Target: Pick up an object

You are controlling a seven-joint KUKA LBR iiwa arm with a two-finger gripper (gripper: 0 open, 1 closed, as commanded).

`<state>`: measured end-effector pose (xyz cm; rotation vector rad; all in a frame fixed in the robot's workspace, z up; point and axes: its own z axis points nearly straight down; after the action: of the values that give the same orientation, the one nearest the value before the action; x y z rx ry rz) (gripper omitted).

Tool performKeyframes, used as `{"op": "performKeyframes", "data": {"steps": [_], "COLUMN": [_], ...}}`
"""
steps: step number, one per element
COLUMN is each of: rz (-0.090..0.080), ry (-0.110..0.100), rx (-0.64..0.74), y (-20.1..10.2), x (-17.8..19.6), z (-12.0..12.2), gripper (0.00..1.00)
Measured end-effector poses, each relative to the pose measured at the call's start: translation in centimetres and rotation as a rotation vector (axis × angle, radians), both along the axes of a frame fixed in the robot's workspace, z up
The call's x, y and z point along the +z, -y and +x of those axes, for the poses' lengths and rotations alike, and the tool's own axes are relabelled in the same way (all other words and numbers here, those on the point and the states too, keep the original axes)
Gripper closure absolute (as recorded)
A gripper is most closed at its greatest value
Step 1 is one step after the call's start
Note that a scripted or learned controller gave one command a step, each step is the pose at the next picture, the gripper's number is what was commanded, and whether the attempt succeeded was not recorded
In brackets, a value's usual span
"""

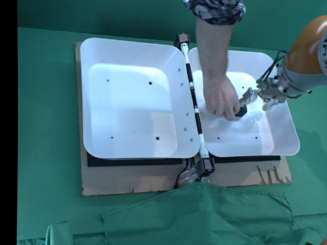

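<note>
Hand (220, 100) of a person grips a dark block (241, 111) mid right bin (286, 137) | gripper (254, 97) at the block, finger state unclear | risk: closing now could pinch the person's knuckles or knock the block away.

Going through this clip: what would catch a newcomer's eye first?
A person's hand in a plaid sleeve reaches down from the top into the right bin, closed around a small dark object. The claw sits just right of it, below the arm's orange band. The left bin lies alongside.
</note>
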<state>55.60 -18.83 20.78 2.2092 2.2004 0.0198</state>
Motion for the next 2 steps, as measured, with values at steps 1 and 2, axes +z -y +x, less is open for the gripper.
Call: {"op": "performKeyframes", "data": {"steps": [1,2], "rz": [0.001,-0.002], "ry": [-0.008,-0.005], "rx": [0.001,0.002], "y": [0.0,-5.7], "x": [-2.3,-2.3], "z": [-2.0,-4.7], "gripper": [0.0,0.0]}}
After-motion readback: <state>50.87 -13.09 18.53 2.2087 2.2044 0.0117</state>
